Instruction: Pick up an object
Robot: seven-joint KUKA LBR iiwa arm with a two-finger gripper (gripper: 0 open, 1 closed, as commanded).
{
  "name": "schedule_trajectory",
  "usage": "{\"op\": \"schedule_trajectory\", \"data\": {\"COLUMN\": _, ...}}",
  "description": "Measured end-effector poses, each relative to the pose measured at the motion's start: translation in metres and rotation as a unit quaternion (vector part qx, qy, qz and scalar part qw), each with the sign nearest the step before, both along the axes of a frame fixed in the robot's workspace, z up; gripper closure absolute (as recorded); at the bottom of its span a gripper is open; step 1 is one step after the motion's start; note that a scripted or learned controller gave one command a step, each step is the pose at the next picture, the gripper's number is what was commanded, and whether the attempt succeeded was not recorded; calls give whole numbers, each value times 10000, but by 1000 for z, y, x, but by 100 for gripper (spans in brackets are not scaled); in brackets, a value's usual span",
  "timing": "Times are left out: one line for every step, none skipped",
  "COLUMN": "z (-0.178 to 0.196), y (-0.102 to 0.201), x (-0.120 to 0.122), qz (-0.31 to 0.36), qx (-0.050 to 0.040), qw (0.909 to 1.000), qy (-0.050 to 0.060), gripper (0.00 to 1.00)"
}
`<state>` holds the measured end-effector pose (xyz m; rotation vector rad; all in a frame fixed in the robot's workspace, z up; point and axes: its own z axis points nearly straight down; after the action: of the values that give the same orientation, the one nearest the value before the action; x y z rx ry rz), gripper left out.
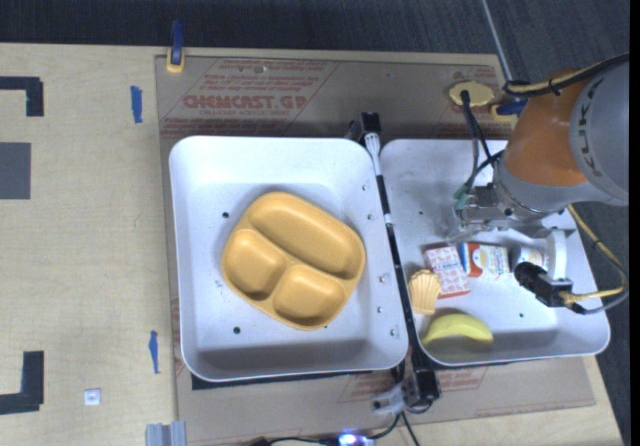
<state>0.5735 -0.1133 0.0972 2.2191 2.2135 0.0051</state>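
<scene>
In the right bin [520, 334], near its front left corner, lies a yellow banana-shaped piece [458, 329]. Just behind it sit a pale yellow ridged shell shape [425, 289] and a red-and-white patterned packet [447, 269]. A small white and red carton [488, 259] lies beside the packet. My gripper [480, 219] hangs over the middle of the right bin, just behind the packet and carton. The grey wrist and orange band [540, 144] cover part of the bin's back right.
The left bin [200, 174] holds a large yellow moulded tray with three compartments [292, 259]. A black divider bar [385, 224] runs between the bins. Cables and a black connector [545, 286] trail across the right bin's right side.
</scene>
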Motion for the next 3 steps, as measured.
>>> {"op": "schedule_trajectory", "data": {"z": 0, "y": 0, "x": 0, "qz": 0, "qx": 1, "qw": 10000, "qy": 1, "gripper": 0}}
{"op": "schedule_trajectory", "data": {"z": -11, "y": 21, "x": -40, "qz": 7, "qx": 13, "qw": 10000, "qy": 19, "gripper": 0}}
{"op": "schedule_trajectory", "data": {"z": -11, "y": -15, "x": -85, "qz": 3, "qx": 5, "qw": 10000, "qy": 24, "gripper": 0}}
